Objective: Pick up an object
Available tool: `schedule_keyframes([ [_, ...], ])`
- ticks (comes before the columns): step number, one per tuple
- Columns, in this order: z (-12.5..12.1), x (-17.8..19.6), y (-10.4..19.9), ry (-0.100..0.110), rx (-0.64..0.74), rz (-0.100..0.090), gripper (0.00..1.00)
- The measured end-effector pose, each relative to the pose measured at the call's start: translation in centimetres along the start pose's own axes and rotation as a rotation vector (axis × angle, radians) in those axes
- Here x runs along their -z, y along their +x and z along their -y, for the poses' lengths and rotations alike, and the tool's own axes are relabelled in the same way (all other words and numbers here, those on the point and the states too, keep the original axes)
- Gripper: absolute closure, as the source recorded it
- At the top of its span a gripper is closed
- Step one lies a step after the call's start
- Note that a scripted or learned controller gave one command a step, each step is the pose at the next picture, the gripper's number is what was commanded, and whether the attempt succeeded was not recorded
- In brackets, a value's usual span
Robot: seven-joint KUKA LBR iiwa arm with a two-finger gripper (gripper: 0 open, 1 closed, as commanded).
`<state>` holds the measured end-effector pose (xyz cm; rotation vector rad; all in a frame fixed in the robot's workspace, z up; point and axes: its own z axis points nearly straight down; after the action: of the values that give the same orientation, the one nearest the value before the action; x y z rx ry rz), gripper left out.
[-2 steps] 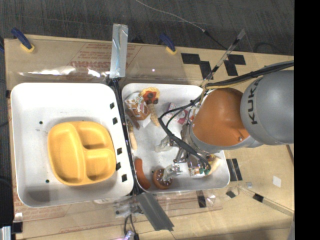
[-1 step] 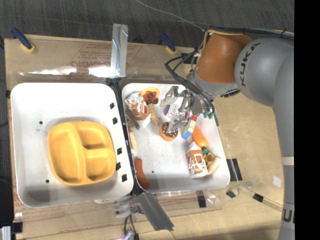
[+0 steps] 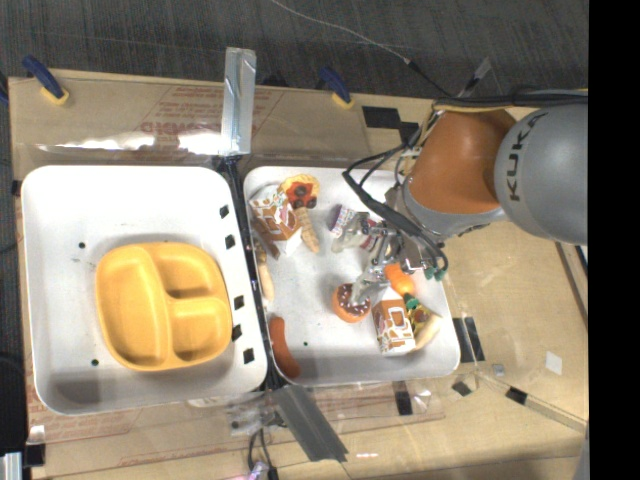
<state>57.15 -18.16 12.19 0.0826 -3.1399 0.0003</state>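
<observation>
1. The gripper (image 3: 375, 273) hangs low in the right bin (image 3: 320, 353); I cannot tell its grip.
2. Just below it sits a round brown toy (image 3: 351, 303), among other small toys.
3. The left bin (image 3: 60, 198) holds a yellow tray (image 3: 160, 303), with bare white floor around it.

The arm (image 3: 545, 168) is seen as a thick, rounded grey casing on which the letters "KU" are printed in black. Next to the grey casing, a broad, glossy orange band (image 3: 455, 163) is wrapped around the limb above the wrist. Black cables (image 3: 375, 173) are looped outward from the orange section and are run back toward the wrist. Below the band, the wrist hardware (image 3: 385, 248) is built of small metallic and dark parts, whose detail cannot be made out.
</observation>
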Motion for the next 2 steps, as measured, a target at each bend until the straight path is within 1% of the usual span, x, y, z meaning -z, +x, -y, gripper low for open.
schedule_keyframes([
  [1, -1.1, -2.5, 3.8, 0.003, 0.046, 0.011, 0.00],
  [2, 1.1, -2.2, 8.2, 0.008, 0.130, 0.027, 0.00],
])
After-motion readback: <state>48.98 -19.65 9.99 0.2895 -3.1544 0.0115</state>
